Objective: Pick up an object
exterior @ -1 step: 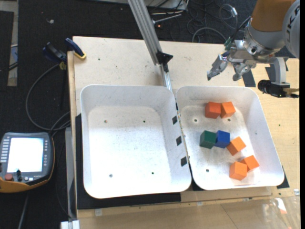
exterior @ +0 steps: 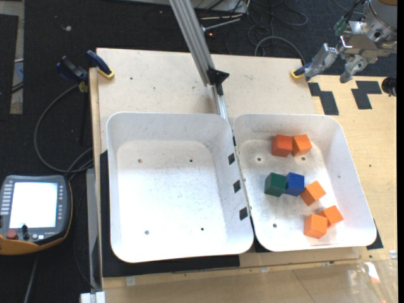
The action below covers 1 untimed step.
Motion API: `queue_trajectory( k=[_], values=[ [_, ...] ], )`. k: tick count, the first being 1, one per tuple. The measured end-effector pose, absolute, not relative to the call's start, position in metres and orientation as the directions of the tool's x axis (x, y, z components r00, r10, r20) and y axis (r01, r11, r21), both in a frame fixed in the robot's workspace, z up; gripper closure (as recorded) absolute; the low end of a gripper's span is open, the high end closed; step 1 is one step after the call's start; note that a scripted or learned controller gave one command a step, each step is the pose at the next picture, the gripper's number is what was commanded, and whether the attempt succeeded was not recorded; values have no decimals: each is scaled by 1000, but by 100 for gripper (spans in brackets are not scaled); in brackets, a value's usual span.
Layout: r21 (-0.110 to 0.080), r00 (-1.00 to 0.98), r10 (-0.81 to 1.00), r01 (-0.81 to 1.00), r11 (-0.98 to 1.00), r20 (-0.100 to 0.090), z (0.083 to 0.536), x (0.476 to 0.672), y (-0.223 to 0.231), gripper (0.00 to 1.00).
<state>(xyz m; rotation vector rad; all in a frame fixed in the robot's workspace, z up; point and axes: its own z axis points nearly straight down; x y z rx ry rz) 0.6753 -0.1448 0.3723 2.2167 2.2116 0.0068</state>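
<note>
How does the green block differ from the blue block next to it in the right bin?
The green block is dark green; the blue block is bright blue. The green block lies nearer the divider between the bins, the blue block nearer the outer wall, beside an orange block. Both look like similar-sized cubes, side by side on the right bin's floor.

Dark carpeted floor (exterior: pixel 44 125) around pale bench (exterior: pixel 164 81); loose cables (exterior: pixel 271 17) left of gripper; handheld screen unit, probably teach pendant (exterior: pixel 33 214), far lower left.

orange pair (exterior: pixel 291 145): two cubes touching, far part of my right bin
green cube (exterior: pixel 275 185): mid-bin, touching the blue cube (exterior: pixel 295 183) on its right
orange cube (exterior: pixel 313 192): tilted, just right of blue
near orange pair (exterior: pixel 322 221): touching, near-right corner
</note>
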Motion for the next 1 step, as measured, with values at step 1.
queue_trajectory(
  k=[1],
  values=[
    [10,3,1000,1000,-3,-5,499,657,-197,0]
  ],
)
